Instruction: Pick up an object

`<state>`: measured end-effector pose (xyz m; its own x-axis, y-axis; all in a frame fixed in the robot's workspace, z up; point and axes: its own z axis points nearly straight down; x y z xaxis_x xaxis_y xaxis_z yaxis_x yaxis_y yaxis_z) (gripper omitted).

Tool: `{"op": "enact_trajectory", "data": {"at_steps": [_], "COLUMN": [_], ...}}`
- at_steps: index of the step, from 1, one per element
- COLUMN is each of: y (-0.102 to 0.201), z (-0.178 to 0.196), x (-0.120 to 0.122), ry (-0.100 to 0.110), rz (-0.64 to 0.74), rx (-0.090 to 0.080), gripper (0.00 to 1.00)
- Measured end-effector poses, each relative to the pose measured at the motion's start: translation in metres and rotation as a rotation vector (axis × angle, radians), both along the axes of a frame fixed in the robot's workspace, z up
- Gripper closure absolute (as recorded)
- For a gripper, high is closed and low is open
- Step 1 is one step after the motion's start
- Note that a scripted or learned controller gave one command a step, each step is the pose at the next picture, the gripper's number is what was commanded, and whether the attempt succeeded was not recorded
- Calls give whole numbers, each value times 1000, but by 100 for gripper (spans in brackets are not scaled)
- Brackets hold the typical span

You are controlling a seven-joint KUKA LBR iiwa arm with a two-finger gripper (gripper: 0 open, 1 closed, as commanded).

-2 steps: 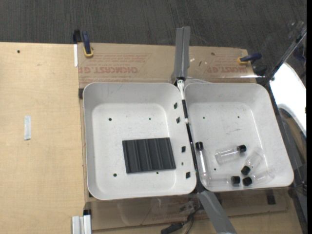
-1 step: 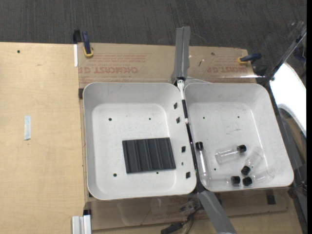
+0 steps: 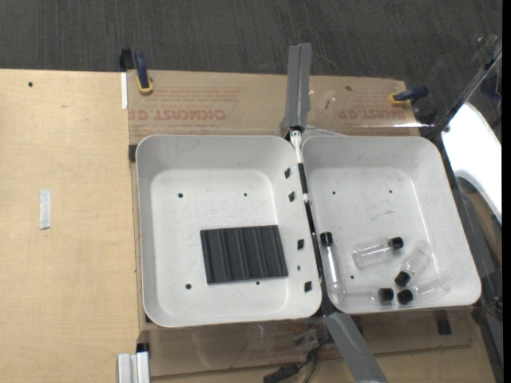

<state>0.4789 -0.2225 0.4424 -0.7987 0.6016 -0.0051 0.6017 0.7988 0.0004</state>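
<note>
Gripper: you cannot tell whether it is released or clenched, and nothing can be judged as held.
Right bin (image 3: 431,154): it lies on the arm's side of the bench, so you reach its contents first.
Clear vials (image 3: 374,254): several small black-capped vials lie on their sides near the right bin's front edge, clustered toward its front-right corner, some touching.
Thin tube (image 3: 328,263): it lies along the right bin's left wall, its black cap toward the back.
Left bin (image 3: 152,214): it holds one dark ribbed panel (image 3: 243,254), flat on the floor toward the front edge.
Step in hand: likely the approach, with no object yet picked.
Next move: choose one target. The vial lying apart from the cluster looks easiest. Descend squarely over its body, since clear round vials may roll or slip.
</note>
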Motion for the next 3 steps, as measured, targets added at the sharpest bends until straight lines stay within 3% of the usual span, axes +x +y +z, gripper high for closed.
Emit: {"op": "enact_trajectory", "data": {"at_steps": [3], "y": [0], "z": [1], "x": [0], "ry": [-1], "rz": [-162], "rx": [0], "gripper": [100]}}
